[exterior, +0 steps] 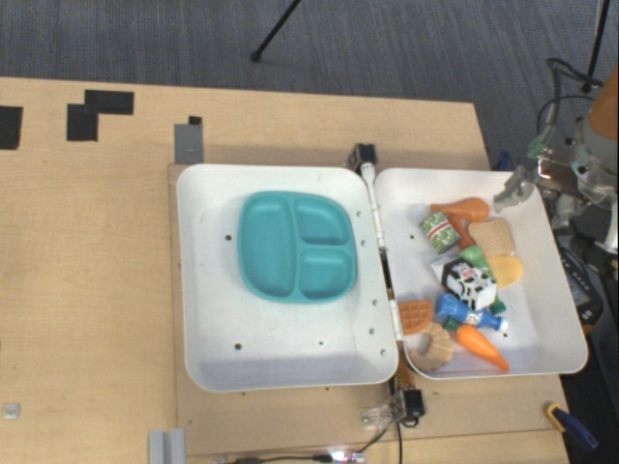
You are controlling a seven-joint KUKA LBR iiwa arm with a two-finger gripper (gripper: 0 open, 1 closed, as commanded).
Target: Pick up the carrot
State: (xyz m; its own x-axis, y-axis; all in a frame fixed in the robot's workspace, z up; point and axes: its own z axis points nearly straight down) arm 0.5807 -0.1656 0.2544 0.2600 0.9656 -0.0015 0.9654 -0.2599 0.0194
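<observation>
The carrot [481, 346] is a small orange cone lying flat near the front edge of the right bin [556, 288], its tip pointing to the front right. It lies beside a blue toy [452, 309] and a tan piece [434, 351]. My gripper [514, 190] hangs over the back right corner of the same bin, well behind the carrot, with nothing seen in it. The arm's orange band [604, 114] shows at the right edge.
The right bin also holds an orange-brown piece [464, 209], a green-and-red can [440, 230], a black-and-white cube [469, 281], a yellow piece [506, 271] and a waffle-like square [416, 316]. The left bin [208, 288] carries a teal divided plate [296, 246].
</observation>
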